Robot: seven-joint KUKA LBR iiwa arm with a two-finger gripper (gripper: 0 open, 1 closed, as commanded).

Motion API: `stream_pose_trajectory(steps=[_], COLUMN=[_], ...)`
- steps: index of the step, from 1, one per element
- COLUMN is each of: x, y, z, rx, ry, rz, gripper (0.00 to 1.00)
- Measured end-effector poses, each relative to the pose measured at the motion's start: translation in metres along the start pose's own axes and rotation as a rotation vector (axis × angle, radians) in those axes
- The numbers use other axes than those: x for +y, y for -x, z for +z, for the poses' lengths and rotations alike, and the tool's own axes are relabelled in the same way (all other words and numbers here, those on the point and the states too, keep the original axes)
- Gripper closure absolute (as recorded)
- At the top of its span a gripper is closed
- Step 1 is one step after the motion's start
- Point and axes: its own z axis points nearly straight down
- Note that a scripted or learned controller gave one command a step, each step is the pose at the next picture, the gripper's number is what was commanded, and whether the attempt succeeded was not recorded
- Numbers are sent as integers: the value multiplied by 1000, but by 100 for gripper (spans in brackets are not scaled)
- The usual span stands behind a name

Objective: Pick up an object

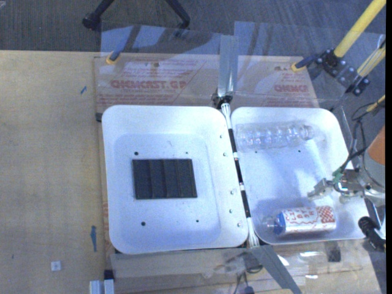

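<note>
End effector hovering inside the right bin, just above the red-and-white can lying there (fingers spread, gripping nothing), clear plastic bottle resting along the bin's far side.

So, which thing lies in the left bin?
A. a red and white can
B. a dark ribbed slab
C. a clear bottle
B: the dark slab lies flat in the left bin; the bottle and can are in the right bin.
</note>
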Motion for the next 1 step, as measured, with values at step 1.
stream_pose_trajectory(steps=[1], x=[-1], y=[-11], z=[22], rx=[-11], ry=[4], rz=[-155], gripper=[0])
